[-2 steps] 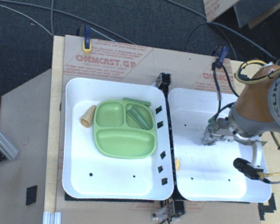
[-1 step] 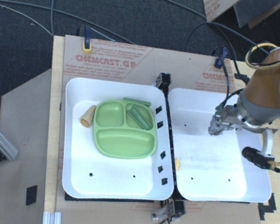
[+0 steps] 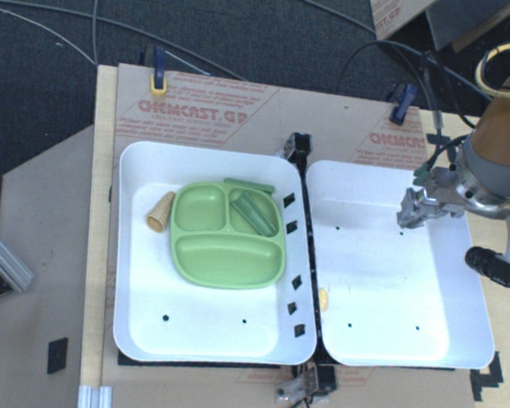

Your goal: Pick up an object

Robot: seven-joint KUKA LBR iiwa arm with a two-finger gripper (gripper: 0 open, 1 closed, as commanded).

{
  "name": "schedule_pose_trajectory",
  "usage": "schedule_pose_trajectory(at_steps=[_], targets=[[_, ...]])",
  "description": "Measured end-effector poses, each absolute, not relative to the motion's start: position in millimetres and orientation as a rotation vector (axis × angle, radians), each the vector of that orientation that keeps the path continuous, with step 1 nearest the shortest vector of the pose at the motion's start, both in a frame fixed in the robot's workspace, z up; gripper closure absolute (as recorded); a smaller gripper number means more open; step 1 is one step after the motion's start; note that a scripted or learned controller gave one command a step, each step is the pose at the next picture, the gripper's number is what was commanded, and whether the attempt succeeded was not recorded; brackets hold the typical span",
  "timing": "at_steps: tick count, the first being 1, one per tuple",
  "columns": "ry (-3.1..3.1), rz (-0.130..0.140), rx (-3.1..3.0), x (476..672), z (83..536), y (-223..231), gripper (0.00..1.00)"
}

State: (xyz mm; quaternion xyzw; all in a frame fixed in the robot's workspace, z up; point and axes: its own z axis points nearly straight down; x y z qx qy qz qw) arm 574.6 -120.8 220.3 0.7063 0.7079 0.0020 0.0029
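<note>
Dark carpet with loose cables (image 3: pixel 93 19) runs round a bench topped with brown board (image 3: pixel 238 106) printed in red lettering; two shallow white bins sit on it side by side, a black divider (image 3: pixel 298 239) between them. Blue clamps (image 3: pixel 159 69) pin the board at its far edge. From where I stand, the left bin (image 3: pixel 134 322) carries a green divided plate (image 3: pixel 227 236) near its middle; a darker green piece (image 3: pixel 256 212) lies in the plate's far right compartment, and another green strip (image 3: pixel 250 186) lies just beyond the plate's far rim. A small tan cone (image 3: pixel 159 211) lies touching or just beside the plate's left edge. A tiny yellowish bit (image 3: pixel 322 298) sits in the right bin (image 3: pixel 457 347) against its left wall. The grey arm (image 3: pixel 507 134) reaches in from the right; its gripper (image 3: pixel 415 206) hangs over the right bin's far right part, well apart from the plate and the cone; whether the claw is spread or pressed together I cannot tell, and I see nothing in it.
</note>
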Motion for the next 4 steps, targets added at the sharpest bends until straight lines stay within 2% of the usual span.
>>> schedule_pose_trajectory(at_steps=[1, 2, 3, 4], targets=[[2.218, 0.008, 2.215, 576.6, 285.8, -121.2, 1.0], [2.228, 0.0, 2.219, 579.5, 270.5, -77.9, 1.0], [2.23, 0.0, 2.218, 573.5, 267.0, -31.0, 1.0], [2.23, -0.001, 2.217, 573.9, 263.3, 29.8, 1.0]])
